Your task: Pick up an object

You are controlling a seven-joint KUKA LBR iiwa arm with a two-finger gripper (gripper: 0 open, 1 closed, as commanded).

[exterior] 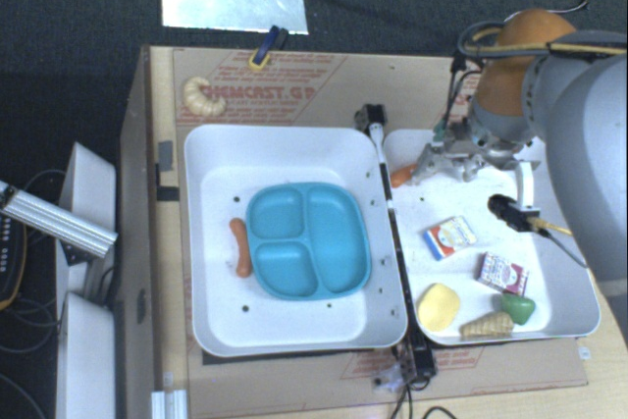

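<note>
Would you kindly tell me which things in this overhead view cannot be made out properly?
- Orange item, camera view: partly covered by the gripper, so its shape is unclear.
- Far corner of the right bin, camera view: hidden under the grey arm.
- Print on the white carton and the maroon carton, camera view: too small to read.

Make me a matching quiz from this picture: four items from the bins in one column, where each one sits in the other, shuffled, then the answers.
1 blue divided plate
2 orange sausage
3 yellow piece
4 maroon carton

A right bin, beside the green piece
B left bin, centre
C right bin, front, left of the cone
D left bin, along the plate's left edge

Pairs: 1-B, 2-D, 3-C, 4-A
</note>
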